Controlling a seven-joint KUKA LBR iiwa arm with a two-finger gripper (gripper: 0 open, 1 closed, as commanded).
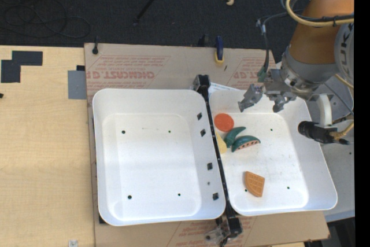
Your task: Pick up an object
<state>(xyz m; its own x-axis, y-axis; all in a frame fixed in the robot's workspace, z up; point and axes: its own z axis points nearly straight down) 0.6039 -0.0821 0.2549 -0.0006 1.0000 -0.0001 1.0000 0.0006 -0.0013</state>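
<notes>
- Bins: two, white, side by side on the worktop (46,142).
- Right bin (312,188) holds one tan wedge (254,183), two green pieces (241,139), one orange disc (224,122).
- Tool (265,99), fingers spread, hangs holding nothing above that bin's far edge.
- Cardboard (144,69): red print, unreadable.

Left bin (110,124): floor open throughout. Right bin (312,182): orange disc (224,122), green pieces (241,139) and tan wedge (254,183) crowd its left half; right half open.
</notes>
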